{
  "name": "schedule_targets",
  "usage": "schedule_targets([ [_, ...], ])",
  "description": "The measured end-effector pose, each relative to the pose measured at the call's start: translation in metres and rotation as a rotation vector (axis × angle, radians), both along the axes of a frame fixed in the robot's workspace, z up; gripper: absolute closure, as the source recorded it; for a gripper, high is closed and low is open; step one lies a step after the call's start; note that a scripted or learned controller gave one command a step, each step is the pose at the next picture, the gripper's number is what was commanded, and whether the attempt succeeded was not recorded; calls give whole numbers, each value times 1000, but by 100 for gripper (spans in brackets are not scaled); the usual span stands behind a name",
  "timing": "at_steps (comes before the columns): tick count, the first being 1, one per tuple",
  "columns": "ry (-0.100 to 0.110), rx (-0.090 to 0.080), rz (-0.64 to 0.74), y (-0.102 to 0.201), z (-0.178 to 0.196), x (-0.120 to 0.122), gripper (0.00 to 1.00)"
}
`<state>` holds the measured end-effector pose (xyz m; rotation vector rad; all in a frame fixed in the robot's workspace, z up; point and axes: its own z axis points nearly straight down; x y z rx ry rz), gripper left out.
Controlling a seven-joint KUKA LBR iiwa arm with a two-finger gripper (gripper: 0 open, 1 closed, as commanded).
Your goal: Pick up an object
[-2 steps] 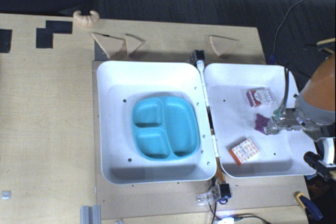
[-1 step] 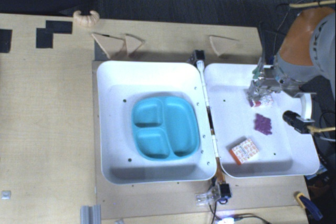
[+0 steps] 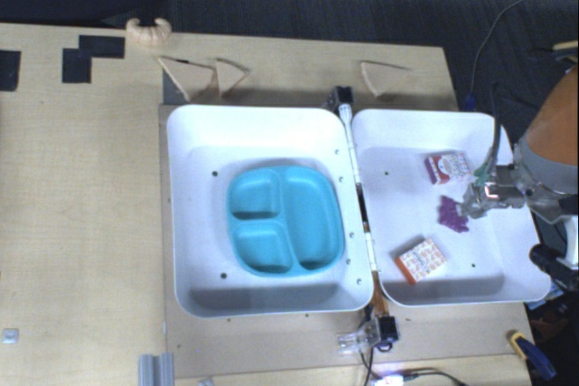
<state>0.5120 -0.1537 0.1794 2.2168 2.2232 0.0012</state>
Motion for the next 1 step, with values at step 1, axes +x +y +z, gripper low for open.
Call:
schedule_targets([
  [1,0,1,1,1,0,0,0],
])
